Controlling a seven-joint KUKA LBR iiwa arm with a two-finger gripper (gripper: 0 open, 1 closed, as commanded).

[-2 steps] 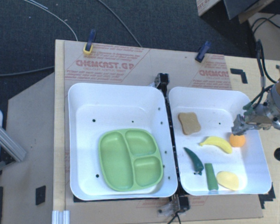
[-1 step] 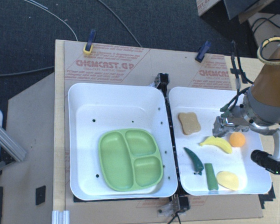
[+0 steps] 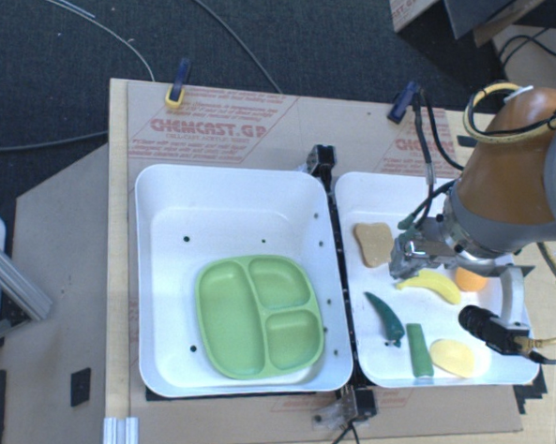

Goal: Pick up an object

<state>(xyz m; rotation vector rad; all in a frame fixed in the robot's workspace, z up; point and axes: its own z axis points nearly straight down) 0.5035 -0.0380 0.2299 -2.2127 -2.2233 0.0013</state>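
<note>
My gripper (image 3: 409,260) hangs low over the right bin (image 3: 373,363), near its middle. A yellow banana (image 3: 434,286) lies just below and to the right of it, close to the gripper's tip. A tan bread slice (image 3: 373,243) sits just left of the gripper. An orange ball (image 3: 471,279) is partly hidden under the wrist. Toward the front lie a dark green pepper (image 3: 386,317), a green block (image 3: 419,351) and a pale yellow lemon (image 3: 454,357). I see nothing held in the gripper.
The left bin (image 3: 166,210) holds a green divided plate (image 3: 258,314) in its front half. A black divider clip (image 3: 322,159) sits between the bins at the back. The arm's grey and orange body covers the right bin's back right corner.
</note>
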